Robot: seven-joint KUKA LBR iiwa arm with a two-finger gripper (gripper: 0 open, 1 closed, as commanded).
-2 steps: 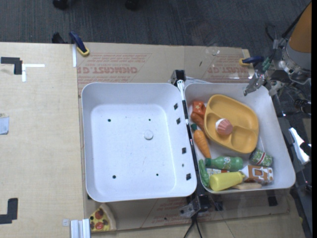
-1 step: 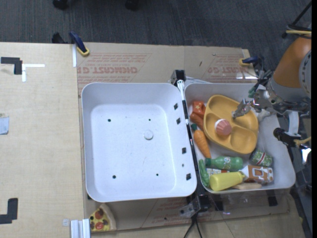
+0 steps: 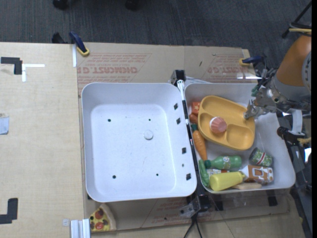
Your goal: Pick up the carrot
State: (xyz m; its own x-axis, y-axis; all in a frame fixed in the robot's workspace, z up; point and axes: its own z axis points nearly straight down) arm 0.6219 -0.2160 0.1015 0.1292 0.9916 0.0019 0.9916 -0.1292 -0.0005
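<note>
Two white bins sit side by side on the bench. The left bin (image 3: 131, 140) has nothing big in it, just a small round mark near the middle. The right bin (image 3: 277, 148) is full of toy food. The carrot (image 3: 199, 145) is orange and lies along the left wall of the right bin, close to where the two bins meet. It is just beside the yellow tray (image 3: 233, 133) and a bit lower than it. The yellow tray is tilted and has a pink and white ball (image 3: 218, 125) sitting in it. Below the carrot lies a green bottle (image 3: 225, 162) on its side, and below that a yellow squeeze bottle (image 3: 227, 180). A small orange and white carton (image 3: 261, 173) lies near the bottom right corner of the bin, with a green wrapped thing (image 3: 260, 157) just above it. The arm comes in from the right with its orange band up high. The gripper (image 3: 251, 111) is at the right edge of the yellow tray, well apart from the carrot. It is too small and dark here to tell how it is set, and nothing can be seen in it. A toy pizza slice (image 3: 100, 219) lies on the cardboard under the left bin.
</note>
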